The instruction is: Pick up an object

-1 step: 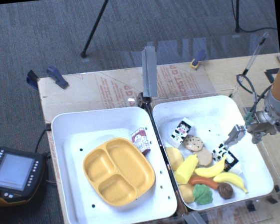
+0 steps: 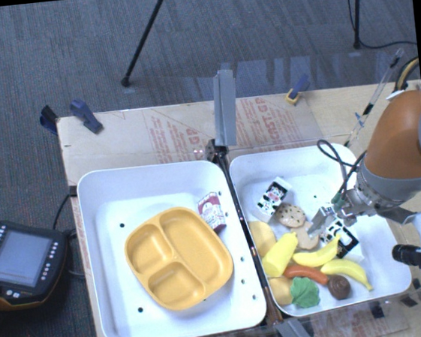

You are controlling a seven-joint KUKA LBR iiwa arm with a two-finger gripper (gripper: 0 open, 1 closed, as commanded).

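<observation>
**Gripper parked right over the food pile, banana just below it**

Standing here watching the desk point(image 2: 139, 134): two white bins side by side, and the arm point(image 2: 397, 146) comes in from the right over the right bin point(image 2: 300, 163). The left bin point(image 2: 107, 191) has the big yellow divided tray point(image 2: 177, 257) and a small red-and-white carton point(image 2: 212, 211) at its right edge, well apart from the action.

The gripper point(image 2: 331, 223) sits low over the heap of toy food in the right bin. The nearest likely pick is the banana point(image 2: 316, 256), lying just below and a bit left of the gripper, long axis running roughly left-right (so I'd guess a grasp across its short side would suit). A second banana point(image 2: 348, 271) sits lower right, the carrot point(image 2: 307, 274) between them, and a cookie point(image 2: 288, 215) up-left.

Can't honestly tell how far the gripper is spread, and I see nothing held in it.
</observation>
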